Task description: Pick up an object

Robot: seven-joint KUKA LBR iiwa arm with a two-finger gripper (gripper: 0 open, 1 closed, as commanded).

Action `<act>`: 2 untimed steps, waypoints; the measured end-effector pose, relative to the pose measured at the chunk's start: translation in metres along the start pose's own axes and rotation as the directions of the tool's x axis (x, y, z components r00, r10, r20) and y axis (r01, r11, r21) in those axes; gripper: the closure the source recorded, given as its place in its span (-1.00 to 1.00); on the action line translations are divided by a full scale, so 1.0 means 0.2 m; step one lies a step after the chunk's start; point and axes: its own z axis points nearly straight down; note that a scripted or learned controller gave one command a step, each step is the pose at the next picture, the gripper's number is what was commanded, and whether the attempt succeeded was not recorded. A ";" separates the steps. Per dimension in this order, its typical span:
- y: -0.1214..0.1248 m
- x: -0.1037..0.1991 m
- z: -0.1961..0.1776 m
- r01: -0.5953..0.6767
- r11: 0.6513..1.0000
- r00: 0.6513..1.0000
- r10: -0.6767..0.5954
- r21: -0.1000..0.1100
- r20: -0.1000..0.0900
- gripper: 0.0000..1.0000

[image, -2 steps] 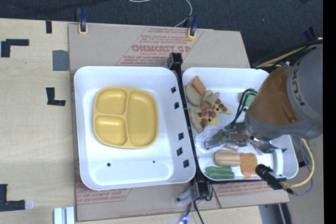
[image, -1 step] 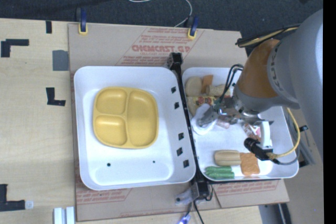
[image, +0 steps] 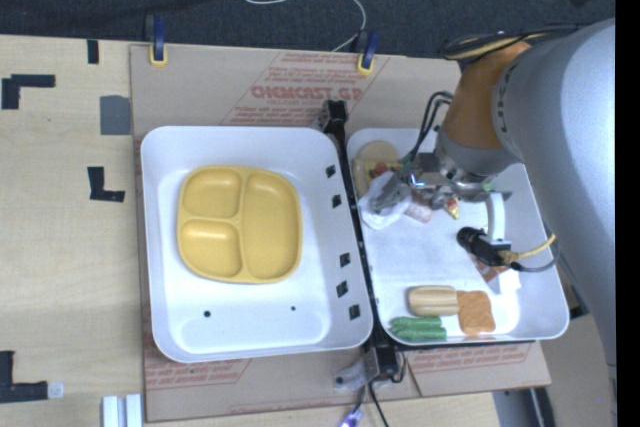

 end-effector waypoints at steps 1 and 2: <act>0.25 -0.01 0.01 0.001 0.999 1.000 -0.001 0.053 -0.005 -1.00; 0.24 -0.02 -0.05 0.002 0.998 1.000 -0.001 0.064 -0.004 1.00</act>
